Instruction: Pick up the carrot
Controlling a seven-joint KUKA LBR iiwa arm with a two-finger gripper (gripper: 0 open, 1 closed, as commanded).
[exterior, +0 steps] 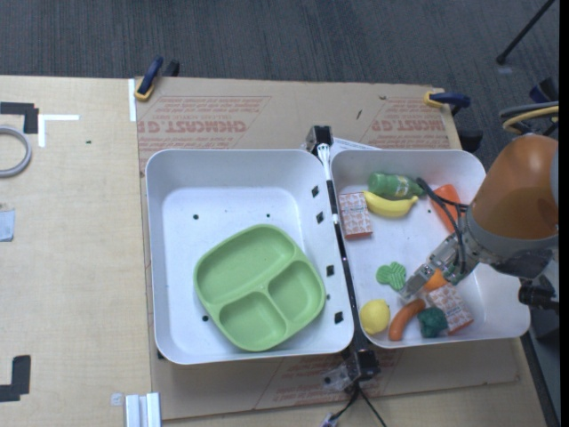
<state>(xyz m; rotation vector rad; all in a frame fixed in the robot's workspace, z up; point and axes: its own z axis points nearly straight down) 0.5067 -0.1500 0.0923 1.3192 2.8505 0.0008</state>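
Observation:
The carrot (404,318) is a short orange piece lying at a slant near the front wall of the right bin (498,332), between a yellow lemon (375,314) and a dark green leafy piece (433,322). My gripper (428,278) hangs low over the right bin, just above and to the right of the carrot's upper end. A small orange patch (435,281) shows right at the gripper's tip; I cannot tell what it belongs to. The arm's orange band (524,189) covers the bin's right side.
The right bin also holds a banana (391,205), a green bottle (391,185), a red-and-white box (355,214), a small green vegetable (390,275), another small box (453,308) and an orange-red item (447,196). In the left bin lies a green divided plate (259,287).

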